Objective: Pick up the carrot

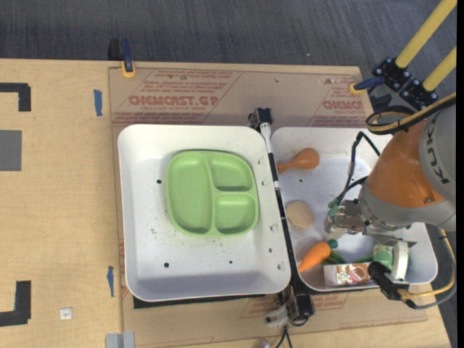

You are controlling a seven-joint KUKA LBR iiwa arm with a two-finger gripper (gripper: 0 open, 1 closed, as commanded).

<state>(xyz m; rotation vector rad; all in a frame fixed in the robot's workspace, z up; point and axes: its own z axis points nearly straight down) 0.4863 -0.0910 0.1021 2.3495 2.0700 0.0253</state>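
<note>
The carrot (314, 255) is orange with a green top. It lies at a slant near the front left corner of the right bin (326, 176), its tip pointing toward the bin's front left. My gripper (340, 222) hangs just above and to the right of the carrot's green end, under the orange band of the arm (404, 174). The wrist hides what lies directly beneath it.
In the right bin there is also an orange drumstick-shaped toy (300, 159) at the back, a beige rounded piece (299, 213) by the left wall, a small carton (346, 273) at the front, and a green and white item (388, 257). A green divided plate (212, 192) sits in the left bin (138, 216).
</note>
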